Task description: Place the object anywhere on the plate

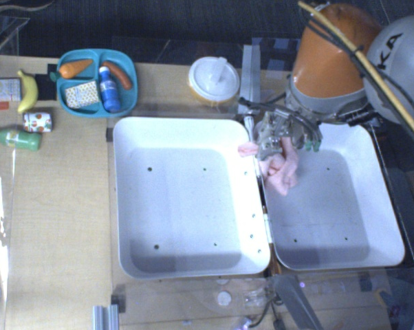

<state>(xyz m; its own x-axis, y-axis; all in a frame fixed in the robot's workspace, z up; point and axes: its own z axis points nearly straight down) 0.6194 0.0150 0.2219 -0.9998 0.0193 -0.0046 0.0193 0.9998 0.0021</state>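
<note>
Pink soft object [282, 170], lumpy and pale like a plush or rubber toy, hangs just under my gripper [281, 141] over the far left corner of the right white bin [372, 246], close to the seam where the two bins meet. From this angle I cannot tell how the jaws stand; the wrist hardware hides them, so I would guess the toy is held but cannot confirm it.

My main worry is that a weak or off-centre hold would let the toy drop as I carry it. It looks floppy, and a part of it pokes out to the left across the seam, so it could catch on the rim of the left white bin [186, 124] or swing loose.

The other trouble is the target. The only plate-like thing I see is the blue divided plastic plate [128, 71] at the far left of the bench, well apart from the gripper and already loaded with an orange carrot-shaped toy [77, 67], a blue bottle [109, 89] and other small items. The toy could knock those about or roll off the edge.

A white lidded cup [214, 78] stands between bins and plate on the far side, near the path. A yellow banana [28, 91], a small can [37, 122] and a green bottle [13, 139] lie left of the plate, out of the way.
</note>
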